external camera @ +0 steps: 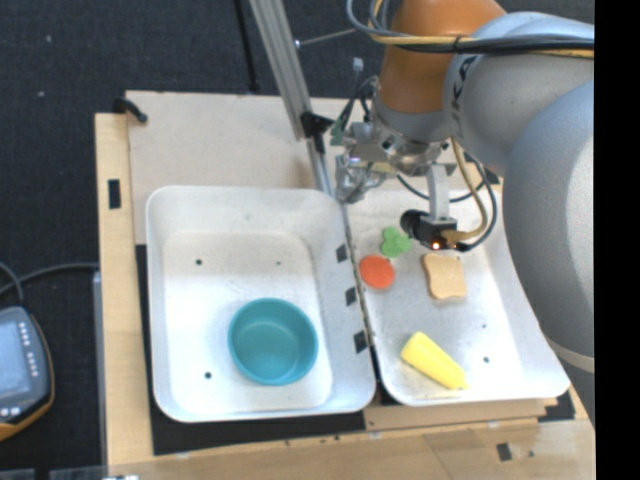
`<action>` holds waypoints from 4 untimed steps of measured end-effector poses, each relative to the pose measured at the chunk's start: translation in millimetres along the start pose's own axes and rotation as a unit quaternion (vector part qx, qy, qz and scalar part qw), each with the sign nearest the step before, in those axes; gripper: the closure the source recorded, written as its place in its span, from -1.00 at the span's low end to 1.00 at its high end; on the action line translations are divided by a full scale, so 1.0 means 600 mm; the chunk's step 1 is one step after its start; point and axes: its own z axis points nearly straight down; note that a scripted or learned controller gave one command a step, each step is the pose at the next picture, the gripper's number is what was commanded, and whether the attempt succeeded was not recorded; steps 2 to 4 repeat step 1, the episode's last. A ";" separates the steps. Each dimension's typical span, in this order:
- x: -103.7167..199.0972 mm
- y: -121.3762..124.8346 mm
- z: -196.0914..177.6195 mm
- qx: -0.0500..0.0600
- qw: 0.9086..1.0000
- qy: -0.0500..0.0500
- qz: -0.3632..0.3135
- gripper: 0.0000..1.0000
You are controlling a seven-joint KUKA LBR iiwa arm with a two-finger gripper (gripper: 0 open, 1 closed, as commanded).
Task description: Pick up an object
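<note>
Dark carpet surrounds a pale wooden worktop (215, 138) that carries two shallow white bins side by side, tilted a little in this slanted view. Left bin (185, 223) holds a teal bowl (273, 341), sitting upright toward its 5 o'clock corner, well apart from everything else.

Right bin (505, 343) holds the small pieces, scattered loosely rather than arranged, probably so that a program has several separate targets. A green piece (396, 242) lies at about 11 o'clock in that bin, with a red disc (377, 271) just beside it toward 7 o'clock, close to the wall shared by the bins. A tan piece shaped like toast (444, 276) lies near the middle, and a yellow wedge (432, 360) lies toward 6 o'clock, apart from the rest.

The arm comes in from 3 o'clock, its orange band above the wrist. The end effector (352, 181) hangs over the far end of the shared wall, at about 12 o'clock from the red disc. Nothing can be seen between its fingers; whether they are released or clenched I cannot tell, since cables and brackets clutter that spot.

No piece is lifted, so the pick looks not yet made. Judging by position, the green piece and red disc are nearest, but both lie near the wall, which could block one finger. The toast piece and the yellow wedge have more free space around them.
</note>
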 end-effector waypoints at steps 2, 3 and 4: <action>0.069 0.045 0.017 -0.002 1.000 0.000 0.000 1.00; 0.069 0.045 0.017 -0.002 1.000 0.000 0.000 1.00; 0.069 0.045 0.017 -0.002 1.000 0.000 0.000 1.00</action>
